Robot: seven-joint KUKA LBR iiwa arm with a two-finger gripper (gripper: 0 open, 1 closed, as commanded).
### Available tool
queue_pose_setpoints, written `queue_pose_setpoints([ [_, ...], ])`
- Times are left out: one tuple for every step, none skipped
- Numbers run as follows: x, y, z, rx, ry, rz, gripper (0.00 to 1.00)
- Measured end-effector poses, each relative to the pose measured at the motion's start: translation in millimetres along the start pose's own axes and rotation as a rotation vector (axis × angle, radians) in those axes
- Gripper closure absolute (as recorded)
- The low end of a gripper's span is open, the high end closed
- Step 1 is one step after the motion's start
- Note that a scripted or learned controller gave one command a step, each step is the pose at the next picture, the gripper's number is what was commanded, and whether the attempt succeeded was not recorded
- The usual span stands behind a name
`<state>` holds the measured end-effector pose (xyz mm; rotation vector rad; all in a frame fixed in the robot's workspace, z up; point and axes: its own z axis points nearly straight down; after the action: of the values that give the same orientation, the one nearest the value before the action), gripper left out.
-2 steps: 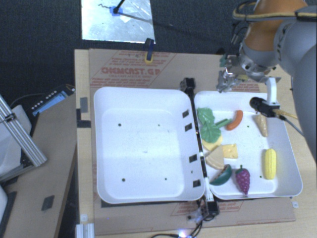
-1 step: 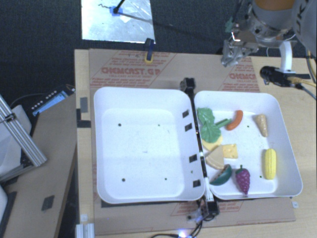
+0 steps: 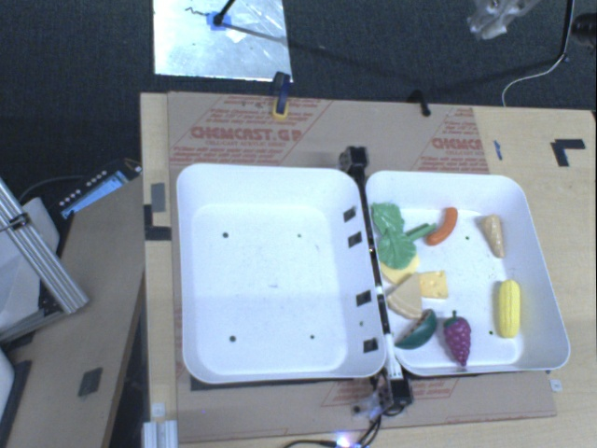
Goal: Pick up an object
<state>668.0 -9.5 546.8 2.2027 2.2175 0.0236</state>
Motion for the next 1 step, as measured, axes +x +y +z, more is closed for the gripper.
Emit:
queue_pose_setpoints([
  [-86.1,-0.9,18.0,0.018,-0.002,0.009,1.00],
])
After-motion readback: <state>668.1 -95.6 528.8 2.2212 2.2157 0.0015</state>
